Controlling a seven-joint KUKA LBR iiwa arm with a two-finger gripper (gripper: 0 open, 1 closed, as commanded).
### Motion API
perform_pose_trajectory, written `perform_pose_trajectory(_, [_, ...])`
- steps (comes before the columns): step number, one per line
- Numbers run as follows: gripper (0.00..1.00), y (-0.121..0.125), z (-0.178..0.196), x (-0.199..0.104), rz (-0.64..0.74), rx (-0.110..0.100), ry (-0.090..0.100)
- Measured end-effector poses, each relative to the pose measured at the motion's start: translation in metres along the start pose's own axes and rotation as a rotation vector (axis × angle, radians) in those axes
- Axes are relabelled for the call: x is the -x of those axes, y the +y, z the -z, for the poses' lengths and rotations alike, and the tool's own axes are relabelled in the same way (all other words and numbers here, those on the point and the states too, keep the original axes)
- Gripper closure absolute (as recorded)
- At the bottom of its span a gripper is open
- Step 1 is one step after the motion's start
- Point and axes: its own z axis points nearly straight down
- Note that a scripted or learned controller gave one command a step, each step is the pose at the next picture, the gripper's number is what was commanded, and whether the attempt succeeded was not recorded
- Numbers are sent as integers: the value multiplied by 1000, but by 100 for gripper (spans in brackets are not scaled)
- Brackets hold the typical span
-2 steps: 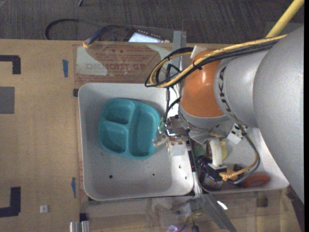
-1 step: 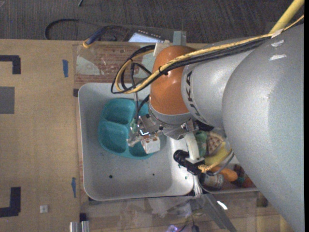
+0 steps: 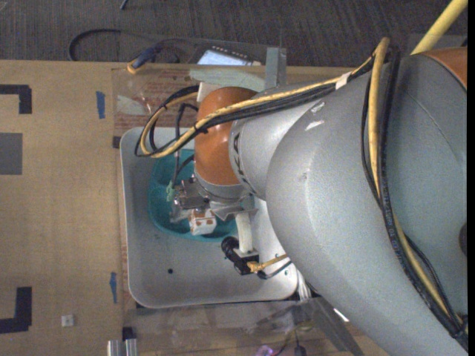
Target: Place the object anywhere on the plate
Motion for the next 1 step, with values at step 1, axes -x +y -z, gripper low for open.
perform_pose_trajectory(1, [0, 0, -1, -1, 1, -1, 1])
